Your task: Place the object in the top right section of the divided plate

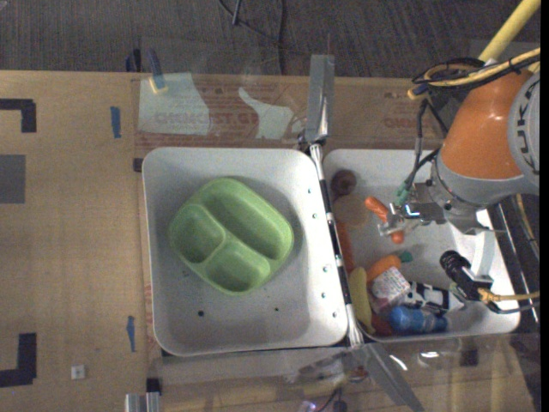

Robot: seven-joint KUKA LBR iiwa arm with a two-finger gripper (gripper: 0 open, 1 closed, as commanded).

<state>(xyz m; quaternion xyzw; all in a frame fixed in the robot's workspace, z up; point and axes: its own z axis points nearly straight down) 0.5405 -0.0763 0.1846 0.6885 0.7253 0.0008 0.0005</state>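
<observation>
The green divided plate (pixel 230 233) lies tilted in the left white bin (pixel 171 316), and its three sections hold nothing. My gripper (pixel 396 220) hangs over the middle of the right bin (pixel 497 320), just right of a small orange carrot-like piece (pixel 375 206). Nothing shows clearly between it and the bin floor. The arm's orange band (pixel 487 136) and grey wrist cover the bin's upper right part.
The right bin holds several small items: a brown ball (pixel 344 180), a beige disc (pixel 347 209), a yellow banana (pixel 359 297), a red-and-white packet (pixel 390 283), a blue item (pixel 413 320). A metal divider (pixel 330 230) separates the bins. Cables (pixel 467 283) trail at the right.
</observation>
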